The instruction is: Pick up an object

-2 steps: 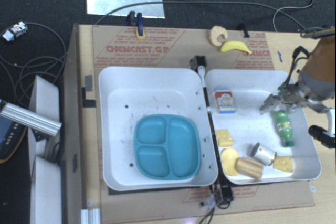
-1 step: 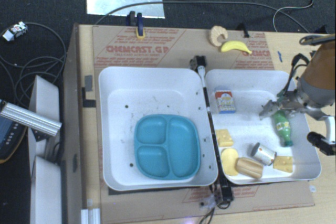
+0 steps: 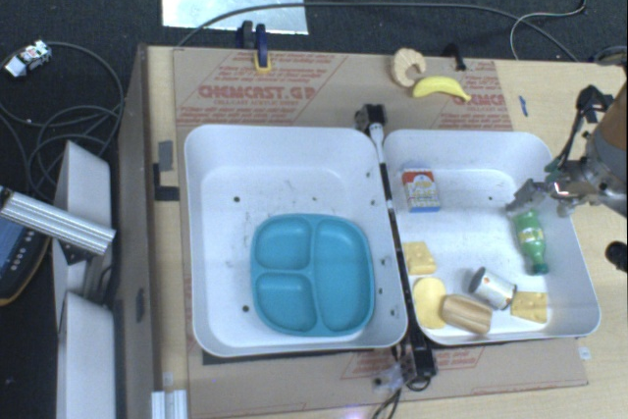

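So, going from your left: the left bin has a blue divided plate sitting in its lower middle, three compartments, flat on the floor. Past the divider, the right bin has the clutter. Up near the top left corner there's a small box with a red and white label. Lower down by the divider you've got a yellow cracker, then a round yellow piece with a tan roll touching it at the front edge. Just right of that is a little silver can on its side, and a cheese wedge near the front right corner. The green bottle lies along the right side, cap end pointing up toward the gripper, which sits right at the bottle's top end. Whether the fingers are around the neck or just next to it, you can't tell from this angle, too blurry and small. Behind the bins, on the cardboard, a banana lies beside a pale ring-shaped thing.
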You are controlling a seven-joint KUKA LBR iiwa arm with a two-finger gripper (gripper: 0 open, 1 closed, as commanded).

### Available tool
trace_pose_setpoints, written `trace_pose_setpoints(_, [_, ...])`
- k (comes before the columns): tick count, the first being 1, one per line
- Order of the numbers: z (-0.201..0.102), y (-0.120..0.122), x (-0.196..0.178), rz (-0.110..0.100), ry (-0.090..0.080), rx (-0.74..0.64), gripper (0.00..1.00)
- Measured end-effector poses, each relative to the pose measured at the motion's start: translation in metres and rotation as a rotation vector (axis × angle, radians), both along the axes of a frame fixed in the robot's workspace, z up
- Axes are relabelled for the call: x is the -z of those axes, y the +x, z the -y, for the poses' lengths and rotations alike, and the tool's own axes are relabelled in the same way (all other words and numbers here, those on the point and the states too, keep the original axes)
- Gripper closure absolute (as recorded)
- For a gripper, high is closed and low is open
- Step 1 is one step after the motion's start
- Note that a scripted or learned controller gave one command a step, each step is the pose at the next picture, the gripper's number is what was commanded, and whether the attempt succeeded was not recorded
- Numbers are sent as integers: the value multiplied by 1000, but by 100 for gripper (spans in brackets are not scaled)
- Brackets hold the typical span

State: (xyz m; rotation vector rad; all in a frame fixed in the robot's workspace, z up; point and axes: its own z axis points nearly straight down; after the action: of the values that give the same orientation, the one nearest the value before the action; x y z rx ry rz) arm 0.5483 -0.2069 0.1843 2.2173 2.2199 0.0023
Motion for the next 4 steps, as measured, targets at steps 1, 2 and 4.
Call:
trace_pose_setpoints(1, [-1, 22, 53, -3, 1, -3, 0])
trace_pose_setpoints(2, [0, 9, -10, 0, 0, -1, 0])
trace_pose_setpoints(4, [-53, -7, 100, -3, 2, -2, 0])
